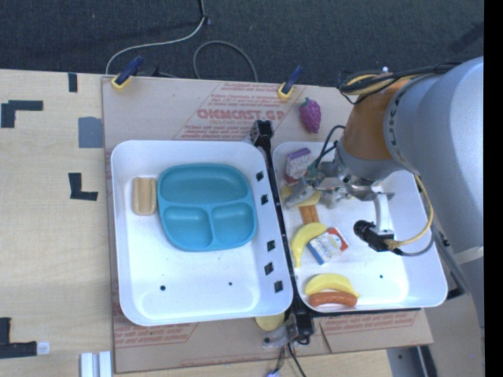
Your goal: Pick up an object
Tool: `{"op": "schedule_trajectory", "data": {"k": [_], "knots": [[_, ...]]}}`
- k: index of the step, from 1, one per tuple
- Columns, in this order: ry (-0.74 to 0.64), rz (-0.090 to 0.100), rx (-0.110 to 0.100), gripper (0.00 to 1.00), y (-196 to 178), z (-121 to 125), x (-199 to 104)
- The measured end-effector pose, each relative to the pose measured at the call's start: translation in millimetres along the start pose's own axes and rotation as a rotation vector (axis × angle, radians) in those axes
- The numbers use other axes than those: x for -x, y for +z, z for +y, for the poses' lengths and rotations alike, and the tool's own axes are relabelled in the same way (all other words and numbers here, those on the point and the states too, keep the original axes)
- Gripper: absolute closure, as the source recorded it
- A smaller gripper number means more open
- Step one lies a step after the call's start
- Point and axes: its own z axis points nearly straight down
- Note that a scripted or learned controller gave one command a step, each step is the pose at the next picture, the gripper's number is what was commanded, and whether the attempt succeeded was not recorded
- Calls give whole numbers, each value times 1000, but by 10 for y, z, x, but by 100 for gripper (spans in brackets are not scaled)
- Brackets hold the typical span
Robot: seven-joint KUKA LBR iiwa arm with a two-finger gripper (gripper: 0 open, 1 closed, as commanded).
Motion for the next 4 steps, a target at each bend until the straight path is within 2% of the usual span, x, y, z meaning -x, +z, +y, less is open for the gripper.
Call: {"op": "schedule_trajectory", "data": {"k": [2,3,4], "knots": [[1,1,1,0,-6,368,-10],[3,7,-20,0,5,477,16],[5,18,-36,0,13,530,211]]}}
